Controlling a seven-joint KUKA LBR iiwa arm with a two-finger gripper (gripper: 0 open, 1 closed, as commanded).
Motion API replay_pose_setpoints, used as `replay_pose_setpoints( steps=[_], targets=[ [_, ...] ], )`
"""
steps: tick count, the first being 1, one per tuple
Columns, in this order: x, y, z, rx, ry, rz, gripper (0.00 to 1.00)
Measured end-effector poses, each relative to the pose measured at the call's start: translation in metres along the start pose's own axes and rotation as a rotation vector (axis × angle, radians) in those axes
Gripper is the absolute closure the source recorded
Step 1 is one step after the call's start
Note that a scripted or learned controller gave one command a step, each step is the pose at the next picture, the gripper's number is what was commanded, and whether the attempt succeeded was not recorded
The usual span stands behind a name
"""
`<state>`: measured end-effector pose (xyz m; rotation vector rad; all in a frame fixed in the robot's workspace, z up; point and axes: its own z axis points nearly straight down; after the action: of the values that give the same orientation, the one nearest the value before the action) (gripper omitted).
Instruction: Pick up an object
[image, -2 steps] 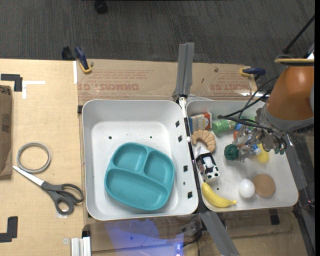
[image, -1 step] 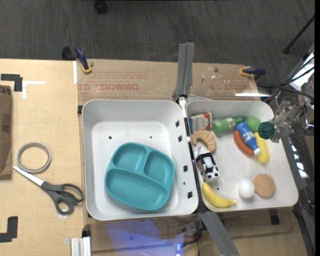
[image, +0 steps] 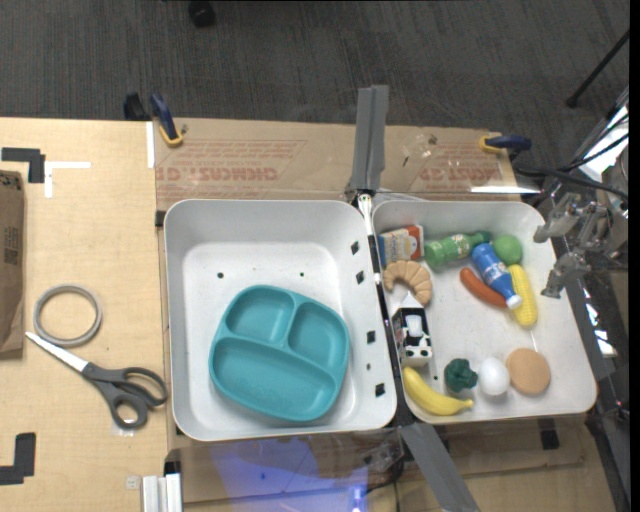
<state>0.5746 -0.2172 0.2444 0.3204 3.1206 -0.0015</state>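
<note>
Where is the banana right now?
In the camera view the banana lies in the right bin, at its front left corner, just left of the dark green broccoli and below the small cow toy.

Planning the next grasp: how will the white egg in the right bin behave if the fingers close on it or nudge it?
The white egg looks smooth and rounded, so it will probably slip or roll. The green broccoli and tan ball flank it, likely crowding the fingers.
</note>
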Motion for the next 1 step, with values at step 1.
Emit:
replay_pose_setpoints(
  steps=[1],
  targets=[
    [-0.036, 0.0219, 0.1261, 0.0, -0.016, 0.094, 0.0]
  ],
)
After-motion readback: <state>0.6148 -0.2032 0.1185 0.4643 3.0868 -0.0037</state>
